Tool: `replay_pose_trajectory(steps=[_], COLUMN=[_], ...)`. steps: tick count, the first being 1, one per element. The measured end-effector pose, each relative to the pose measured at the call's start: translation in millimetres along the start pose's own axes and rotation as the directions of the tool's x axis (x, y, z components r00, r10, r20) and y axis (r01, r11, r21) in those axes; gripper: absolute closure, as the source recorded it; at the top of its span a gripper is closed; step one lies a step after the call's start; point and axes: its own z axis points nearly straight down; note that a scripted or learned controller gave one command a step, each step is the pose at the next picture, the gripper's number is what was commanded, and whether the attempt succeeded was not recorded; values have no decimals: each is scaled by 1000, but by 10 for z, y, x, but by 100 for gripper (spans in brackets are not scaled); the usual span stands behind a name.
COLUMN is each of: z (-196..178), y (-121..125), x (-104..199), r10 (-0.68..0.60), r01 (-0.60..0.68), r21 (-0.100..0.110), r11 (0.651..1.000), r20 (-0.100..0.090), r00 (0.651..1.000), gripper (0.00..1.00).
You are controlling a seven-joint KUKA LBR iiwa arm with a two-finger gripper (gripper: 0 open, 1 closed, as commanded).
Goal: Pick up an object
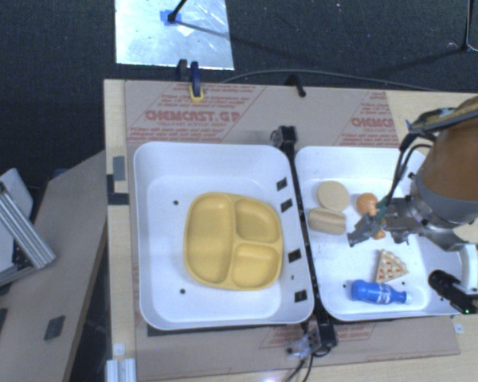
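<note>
Claw (366,231) sits low in the right bin (334,159), reaching in from the right on the grey arm (454,177) with its orange band. Whether the claw is open or closed cannot be told from this slanted view: the dark tips blur together, and nothing is plainly seen between them.

An orange ball (367,203) lies just behind the claw, touching or almost touching its upper edge. Left of the claw, close by, a tan roll (327,221) lies on its side, and behind that, up and to the left, rests a round bun (332,194). Just in front of the claw and a little to its right is a pizza slice (390,267), apart from the tips. Farther forward, near the bin's front wall, a blue bottle (379,293) lies flat with its pale cap pointing right.

Well to the claw's left, across the divide, the left bin (155,237) holds a yellow tray (233,239) with three compartments, set roughly in the bin's middle.
</note>
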Motion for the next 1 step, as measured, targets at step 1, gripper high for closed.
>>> replay_pose_trajectory(steps=[1], z=[-51], y=[25], x=[0], r10=[-2], r01=[2], r21=[-12], r11=[1000], r20=[2], r00=[1000], gripper=[0])
